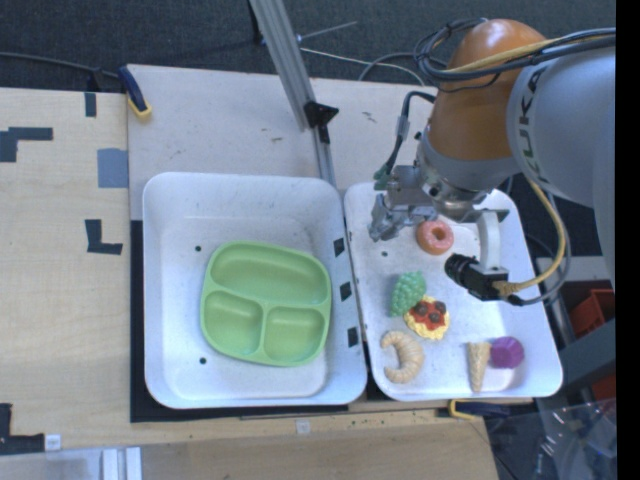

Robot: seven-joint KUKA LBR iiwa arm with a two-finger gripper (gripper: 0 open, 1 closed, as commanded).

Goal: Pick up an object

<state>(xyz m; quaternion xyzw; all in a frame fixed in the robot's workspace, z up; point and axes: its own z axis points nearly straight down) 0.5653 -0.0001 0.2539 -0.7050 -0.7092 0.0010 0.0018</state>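
Just beside the donut, the end effector hangs; grip state unclear.

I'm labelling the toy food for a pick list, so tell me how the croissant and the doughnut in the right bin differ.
The croissant is a tan, curved crescent; the doughnut is a pinkish-orange ring with a hole. The croissant looks larger than the doughnut. The croissant lies at the near end of the right bin, away from the arm; the doughnut lies at the far end, just beside the claw. Both are toy pastries resting on the bin floor.
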